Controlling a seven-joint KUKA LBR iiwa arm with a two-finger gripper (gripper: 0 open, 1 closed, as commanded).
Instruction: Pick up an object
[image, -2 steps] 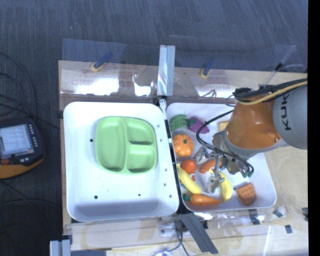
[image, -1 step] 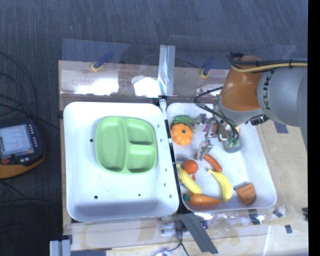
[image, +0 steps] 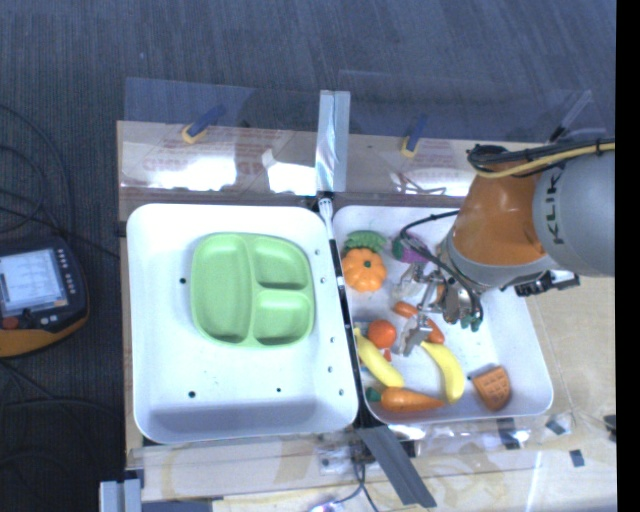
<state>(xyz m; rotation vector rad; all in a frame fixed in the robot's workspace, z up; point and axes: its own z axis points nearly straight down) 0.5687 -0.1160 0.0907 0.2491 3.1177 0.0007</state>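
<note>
Gripper (image: 418, 325) in right bin (image: 530, 350), finger state can't tell; nearest obj: banana (image: 446, 368) just below-right, long axis steep diagonal

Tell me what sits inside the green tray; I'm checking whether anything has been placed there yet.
The green tray in the left bin shows three bare compartments with nothing lying in them. The bin floor beneath the tray is covered, so anything there cannot be seen.
</note>
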